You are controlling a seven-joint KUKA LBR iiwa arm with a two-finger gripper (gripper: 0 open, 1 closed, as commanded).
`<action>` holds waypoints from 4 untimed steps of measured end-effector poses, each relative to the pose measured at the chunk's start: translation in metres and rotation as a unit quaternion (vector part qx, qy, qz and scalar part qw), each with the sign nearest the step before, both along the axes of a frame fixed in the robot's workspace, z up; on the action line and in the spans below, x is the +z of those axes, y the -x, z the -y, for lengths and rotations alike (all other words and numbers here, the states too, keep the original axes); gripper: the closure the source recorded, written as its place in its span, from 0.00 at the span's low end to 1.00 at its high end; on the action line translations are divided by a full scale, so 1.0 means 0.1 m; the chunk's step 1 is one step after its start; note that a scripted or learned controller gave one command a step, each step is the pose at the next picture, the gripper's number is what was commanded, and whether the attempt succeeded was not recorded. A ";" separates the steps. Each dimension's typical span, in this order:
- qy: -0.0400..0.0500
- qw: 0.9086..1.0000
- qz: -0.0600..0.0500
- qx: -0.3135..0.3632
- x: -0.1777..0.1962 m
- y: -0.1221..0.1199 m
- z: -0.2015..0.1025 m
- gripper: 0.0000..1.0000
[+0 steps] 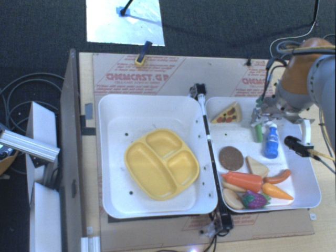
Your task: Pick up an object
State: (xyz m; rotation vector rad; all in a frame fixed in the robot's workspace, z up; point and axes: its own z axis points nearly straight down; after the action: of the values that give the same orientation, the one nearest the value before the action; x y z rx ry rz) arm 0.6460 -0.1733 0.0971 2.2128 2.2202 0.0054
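Progress: nothing lifted yet, you still have the whole pick ahead.
Left bin [113, 140]: yellow tray [161, 163].
Right bin [310, 190]: pizza slice [227, 114], cookie [230, 158], carrots [244, 180], grapes [254, 199], sausage [276, 177], blue bottle [271, 142].
Pincer [261, 121]: low over the bottle's left; you cannot tell its state.

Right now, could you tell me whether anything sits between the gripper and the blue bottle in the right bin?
Nothing visible does. The gripper hangs at the top of the right bin, and the blue bottle stands just below it. A green item lies right beside the bottle, close enough to get nudged or grabbed instead.
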 end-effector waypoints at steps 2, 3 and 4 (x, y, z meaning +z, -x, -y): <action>-0.003 1.000 0.001 0.004 1.69 -0.24 -1.63 1.00; -0.002 1.000 -0.006 0.002 1.13 0.12 -1.92 1.00; -0.001 1.000 -0.002 -0.002 1.15 -0.13 -1.53 1.00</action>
State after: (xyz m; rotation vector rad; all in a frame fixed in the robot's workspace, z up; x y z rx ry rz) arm 0.6586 -0.0198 0.2124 2.2196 2.2180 0.0030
